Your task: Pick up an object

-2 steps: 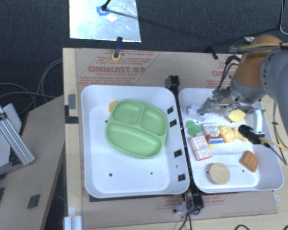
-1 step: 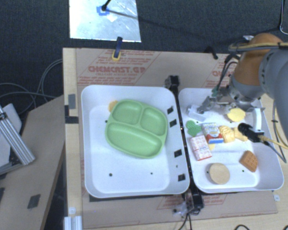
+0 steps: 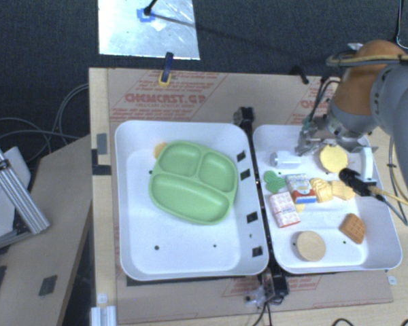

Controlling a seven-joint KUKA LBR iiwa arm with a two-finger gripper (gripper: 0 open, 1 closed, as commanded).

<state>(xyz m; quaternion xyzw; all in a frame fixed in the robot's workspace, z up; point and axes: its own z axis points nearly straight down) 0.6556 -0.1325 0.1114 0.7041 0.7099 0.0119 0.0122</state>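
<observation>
My gripper (image 3: 306, 143) hangs over the far part of the right bin (image 3: 387, 246), under the grey arm with its orange band. A small white cylinder (image 3: 283, 159) lies just below and left of it, and a yellow disc (image 3: 333, 159) lies to its right. Nothing is seen held. Further forward in this bin lie a green piece (image 3: 274, 180), a small red-and-white box (image 3: 300, 187), a pink carton (image 3: 283, 209), a yellow toy (image 3: 330, 190), an orange waffle (image 3: 352, 228) and a round tan disc (image 3: 310, 245).
The left bin (image 3: 139, 250) holds a green divided plate (image 3: 194, 180), with a yellow thing (image 3: 160, 149) peeking out behind its far left rim. A ridge with black clips (image 3: 253, 182) separates the two bins.
</observation>
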